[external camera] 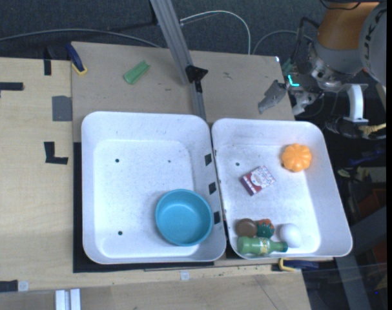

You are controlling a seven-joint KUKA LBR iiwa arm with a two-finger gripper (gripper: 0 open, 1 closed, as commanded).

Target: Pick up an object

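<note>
- Lying in the right bin [325, 192]: an orange pumpkin-like toy [296, 157] upper right, a red-and-white packet [257, 180] mid-bin, a green bottle [260, 245] and white ball [290, 235] by the lower rim.
- Gripper [273, 99] hovers above that bin's upper edge, fingers apart, nothing between them.
- Blue bowl [183, 216] sits in the left bin [118, 173].

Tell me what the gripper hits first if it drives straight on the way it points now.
Probably the far rim of the right bin: the gripper points down-left just above it. Depth is unclear from this slanted view.
</note>
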